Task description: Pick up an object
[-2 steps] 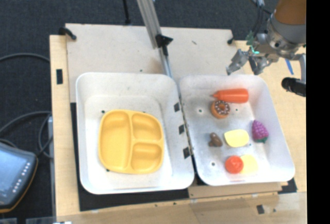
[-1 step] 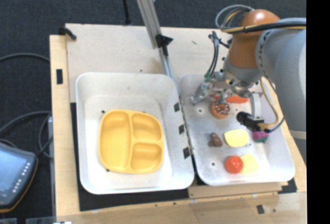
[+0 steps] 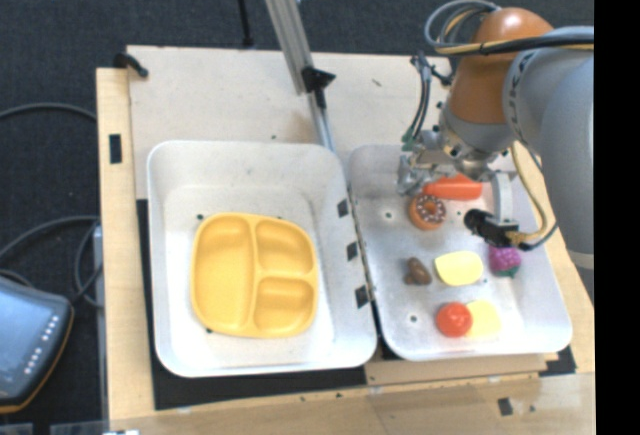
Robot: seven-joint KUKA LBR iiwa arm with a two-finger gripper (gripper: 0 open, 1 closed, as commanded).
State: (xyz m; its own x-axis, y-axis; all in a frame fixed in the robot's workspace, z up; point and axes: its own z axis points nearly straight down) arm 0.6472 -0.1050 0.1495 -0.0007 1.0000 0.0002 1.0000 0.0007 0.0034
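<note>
— While hanging at the twelve o'clock end of the right bin (image 3: 388, 258), poised over what?
— Over the sprinkled doughnut (image 3: 428, 211), with the orange carrot (image 3: 458, 188) just beside it at one o'clock.
— State of the fingers (image 3: 428, 181)?
— Impossible to tell, open or shut. Nothing visibly held.
— Best way down, then?
— Probably straight down, centred on the doughnut and straddling it evenly. Keep clear of the carrot and of the bin wall at twelve o'clock. Close gently, then lift vertically.
— Easier targets?
— Perhaps the red ball (image 3: 454, 320) toward six o'clock, though touching a yellow block (image 3: 486, 319) at its three o'clock. Leave the yellow tray (image 3: 254, 275) over at nine o'clock, in the left bin (image 3: 170, 173).
</note>
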